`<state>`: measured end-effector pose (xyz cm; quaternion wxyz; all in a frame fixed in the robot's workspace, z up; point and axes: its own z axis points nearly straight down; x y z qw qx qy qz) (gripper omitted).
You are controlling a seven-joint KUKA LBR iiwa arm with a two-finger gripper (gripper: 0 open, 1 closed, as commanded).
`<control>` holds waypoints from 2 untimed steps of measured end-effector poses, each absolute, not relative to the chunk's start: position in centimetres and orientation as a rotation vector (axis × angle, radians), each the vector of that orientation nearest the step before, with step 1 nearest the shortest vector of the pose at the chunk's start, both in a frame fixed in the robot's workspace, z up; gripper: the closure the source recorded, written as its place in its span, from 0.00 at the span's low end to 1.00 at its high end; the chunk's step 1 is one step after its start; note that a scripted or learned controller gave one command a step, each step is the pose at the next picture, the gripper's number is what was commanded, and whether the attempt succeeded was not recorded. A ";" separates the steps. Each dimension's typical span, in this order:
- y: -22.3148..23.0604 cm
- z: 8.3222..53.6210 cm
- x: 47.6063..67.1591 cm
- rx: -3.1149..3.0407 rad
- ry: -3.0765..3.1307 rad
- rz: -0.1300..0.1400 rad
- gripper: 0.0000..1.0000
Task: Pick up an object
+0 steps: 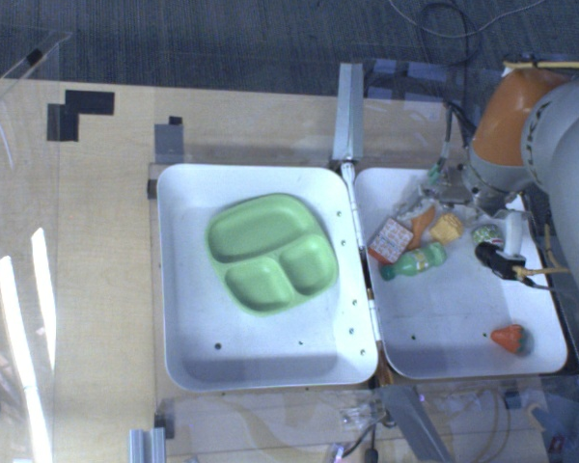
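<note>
In the right bin [463, 340], a cluster of small things lies near the far left corner. It holds a green bottle [415, 261] lying on its side, a red and white packet [391, 239], an orange carrot-shaped piece [422, 224], a yellow piece [448, 228] and a small green and white item [485, 231]. A red-orange piece [509, 338] lies alone near the front right corner. My gripper [451, 189] hangs low over the far edge of the cluster, just behind the yellow piece. The view shows nothing held in it.
The left bin [183, 345] holds a green divided plate [270, 252] in its middle. A metal divider post [348, 114] stands behind the gap between the bins. The grey arm with its orange band [510, 114] reaches over the right bin's far right corner.
</note>
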<state>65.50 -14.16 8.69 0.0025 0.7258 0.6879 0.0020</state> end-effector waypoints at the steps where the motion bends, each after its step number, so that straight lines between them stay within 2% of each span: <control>1: -14.2 9.7 65.4 2.280 2.162 -0.001 1.00; 2: -7.8 24.7 67.0 2.346 2.079 0.010 1.00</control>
